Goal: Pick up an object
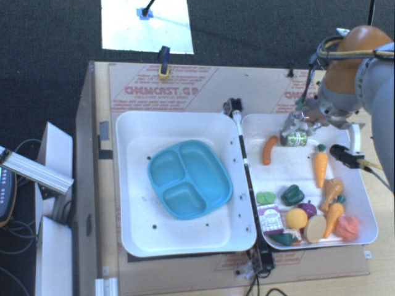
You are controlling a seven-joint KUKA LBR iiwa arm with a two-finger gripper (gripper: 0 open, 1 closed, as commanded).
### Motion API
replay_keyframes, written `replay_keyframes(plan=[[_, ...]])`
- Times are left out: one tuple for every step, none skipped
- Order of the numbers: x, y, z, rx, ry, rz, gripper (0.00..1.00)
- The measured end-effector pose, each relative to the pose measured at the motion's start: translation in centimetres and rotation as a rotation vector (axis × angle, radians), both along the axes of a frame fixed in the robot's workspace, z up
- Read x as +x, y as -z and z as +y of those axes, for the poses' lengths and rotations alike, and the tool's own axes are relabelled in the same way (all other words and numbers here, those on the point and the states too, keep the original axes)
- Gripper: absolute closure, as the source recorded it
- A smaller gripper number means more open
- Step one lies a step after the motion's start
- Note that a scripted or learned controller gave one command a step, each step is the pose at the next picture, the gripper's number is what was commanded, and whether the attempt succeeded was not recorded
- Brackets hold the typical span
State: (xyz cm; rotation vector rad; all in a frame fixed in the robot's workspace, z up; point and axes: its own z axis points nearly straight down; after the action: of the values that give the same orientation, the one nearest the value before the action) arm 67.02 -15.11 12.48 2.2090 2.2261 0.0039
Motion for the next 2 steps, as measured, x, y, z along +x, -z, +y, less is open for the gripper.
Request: replay_keyframes(plan=[[-3.3, -8.2, 1.0, 0.001, 0.006, 0.0, 1.0], [-6.2, -9.5, 7.6, 0.003, 0.003, 0.003, 1.0]])
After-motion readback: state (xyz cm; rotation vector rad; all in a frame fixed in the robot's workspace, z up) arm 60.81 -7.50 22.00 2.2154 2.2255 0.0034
